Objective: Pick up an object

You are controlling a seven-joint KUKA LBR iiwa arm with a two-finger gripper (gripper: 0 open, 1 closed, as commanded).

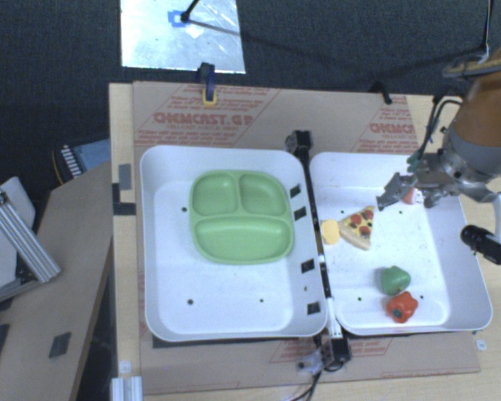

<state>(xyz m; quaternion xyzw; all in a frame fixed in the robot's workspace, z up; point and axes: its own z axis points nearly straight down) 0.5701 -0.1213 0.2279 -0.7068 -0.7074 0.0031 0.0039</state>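
From the camera view, the desk (259,107) carried two shallow white bins side by side. The left bin (163,224) held a green divided plate (240,217) near its centre. The right bin (472,295) held the loose toys: a pizza slice (357,228) lay at about 9 o'clock from that bin's middle, with a small yellow piece (330,231) just beside it, nearer the divider. A green pepper (393,280) sat toward 6 o'clock, and a red pepper (402,307) lay just beside it, nearer the front wall.

The arm (487,115) reached in from 3 o'clock, its orange band above the wrist. The gripper (401,192) hung over the upper part of the right bin, at roughly 1 o'clock from the pizza slice and apart from it. How far the fingers were spread could not be told at this slant; a small reddish spot showed close by them, but whether it was a held thing or part of the tool could not be told either.

Judged from this, the pick was not yet shown as done: all four toys lay on the bin floor. The nearest candidate seemed the pizza slice, so a descent, a closing and a lift remained.
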